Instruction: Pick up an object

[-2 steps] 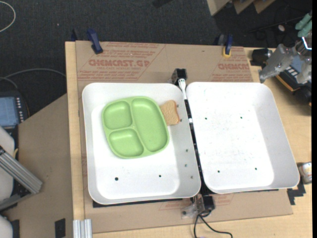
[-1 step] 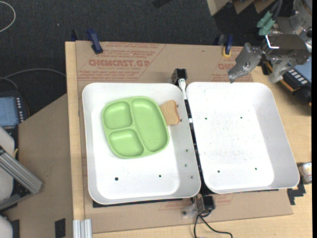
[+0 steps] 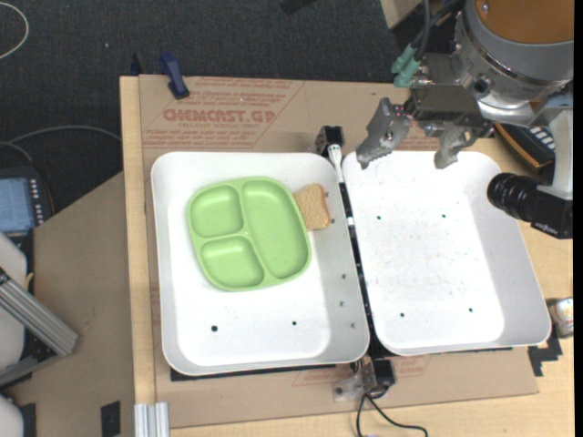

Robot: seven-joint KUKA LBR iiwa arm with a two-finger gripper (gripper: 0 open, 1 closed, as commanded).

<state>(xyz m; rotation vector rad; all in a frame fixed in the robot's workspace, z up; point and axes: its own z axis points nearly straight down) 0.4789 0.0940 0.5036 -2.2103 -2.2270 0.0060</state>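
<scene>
A green plate (image 3: 248, 233) with three compartments lies in the left bin (image 3: 246, 335), toward its back. A tan cracker-like piece (image 3: 313, 207) leans against the plate's right rim, near the wall between the bins. My gripper (image 3: 408, 149) hangs over the back edge of the right bin (image 3: 446, 271), well above its floor. Its two grey fingers (image 3: 375, 144) stand apart, open, with nothing between them. The gripper is to the right of the tan piece and the plate, and touches neither.
The two white bins sit side by side on a cardboard sheet (image 3: 219, 107). A blue clip (image 3: 173, 74) lies at the sheet's back left. A small black clamp (image 3: 328, 139) sits at the back where the bins meet.
</scene>
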